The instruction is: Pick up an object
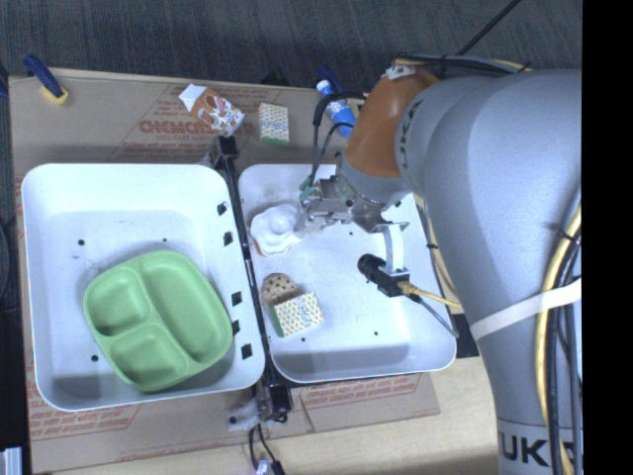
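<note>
Cookie (280,287) lies in right white bin (336,349).

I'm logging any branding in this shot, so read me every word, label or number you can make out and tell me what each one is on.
"UK": white letters, cut off at the frame's bottom edge, on the grey arm.
Red print on the cardboard sheet behind the left bin: too blurred to read.
Red print on the cardboard's front edge: too small to read.
Patterned packet in the right bin and packet on the cardboard: no readable text.
</note>
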Tool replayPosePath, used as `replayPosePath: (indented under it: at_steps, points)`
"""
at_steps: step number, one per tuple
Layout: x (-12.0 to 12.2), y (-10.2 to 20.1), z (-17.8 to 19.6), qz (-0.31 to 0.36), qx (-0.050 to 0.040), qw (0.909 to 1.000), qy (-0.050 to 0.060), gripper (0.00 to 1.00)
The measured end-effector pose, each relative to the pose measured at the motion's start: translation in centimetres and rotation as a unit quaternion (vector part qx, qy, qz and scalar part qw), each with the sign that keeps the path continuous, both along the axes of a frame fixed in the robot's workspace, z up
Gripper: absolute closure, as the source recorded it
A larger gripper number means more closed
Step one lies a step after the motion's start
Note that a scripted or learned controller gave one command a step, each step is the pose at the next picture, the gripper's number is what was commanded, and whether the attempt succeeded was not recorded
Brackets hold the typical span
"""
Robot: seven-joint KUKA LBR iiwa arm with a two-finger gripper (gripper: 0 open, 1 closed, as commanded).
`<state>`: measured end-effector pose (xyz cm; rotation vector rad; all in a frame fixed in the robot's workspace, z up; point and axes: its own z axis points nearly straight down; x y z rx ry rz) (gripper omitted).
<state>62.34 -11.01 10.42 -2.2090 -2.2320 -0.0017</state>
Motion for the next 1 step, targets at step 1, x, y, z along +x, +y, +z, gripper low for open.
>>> replayPosePath:
  at_steps: [1]
  points:
    - [3.38, 8.89, 8.90, -0.001, -0.0001, 1.0000, -0.001, 1.00]
